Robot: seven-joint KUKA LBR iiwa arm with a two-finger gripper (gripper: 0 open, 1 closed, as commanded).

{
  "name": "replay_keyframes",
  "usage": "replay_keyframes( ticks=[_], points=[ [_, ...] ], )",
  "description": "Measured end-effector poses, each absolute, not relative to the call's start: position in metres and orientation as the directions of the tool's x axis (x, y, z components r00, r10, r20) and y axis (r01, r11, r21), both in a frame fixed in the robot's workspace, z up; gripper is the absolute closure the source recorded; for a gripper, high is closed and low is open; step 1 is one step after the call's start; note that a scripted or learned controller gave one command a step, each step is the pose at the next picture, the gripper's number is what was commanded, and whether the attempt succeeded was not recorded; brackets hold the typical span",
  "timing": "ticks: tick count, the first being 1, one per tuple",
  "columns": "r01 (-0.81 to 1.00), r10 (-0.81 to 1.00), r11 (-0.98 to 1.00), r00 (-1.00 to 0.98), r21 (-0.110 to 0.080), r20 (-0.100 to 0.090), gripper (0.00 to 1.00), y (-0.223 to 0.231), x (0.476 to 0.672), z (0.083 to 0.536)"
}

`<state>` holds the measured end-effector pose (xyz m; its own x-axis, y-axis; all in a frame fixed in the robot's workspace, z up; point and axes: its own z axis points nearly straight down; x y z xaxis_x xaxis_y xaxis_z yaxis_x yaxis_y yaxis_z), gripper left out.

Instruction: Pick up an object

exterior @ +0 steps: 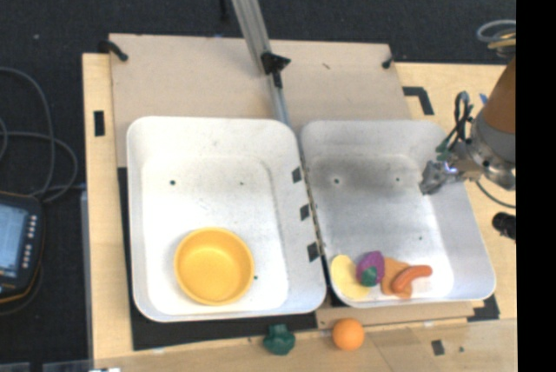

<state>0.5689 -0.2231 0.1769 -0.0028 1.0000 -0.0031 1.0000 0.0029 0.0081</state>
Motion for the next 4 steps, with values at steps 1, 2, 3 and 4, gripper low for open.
replay_keyframes(
  ticks=[1,2,3,4],
  points=[
    [1.0,1.0,0.003,-0.003,0.004,-0.003,1.0,-0.224,0.568,0.238],
    [1.0,1.0,0.005,-0.005,0.003,-0.002,1.0,-0.225,0.568,0.244],
    [1.0,1.0,0.007,-0.007,0.002,0.0,1.0,-0.174,0.589,0.237],
    [1.0,1.0,0.008,-0.008,0.004,0.001,1.0,-0.128,0.606,0.246]
  ],
)
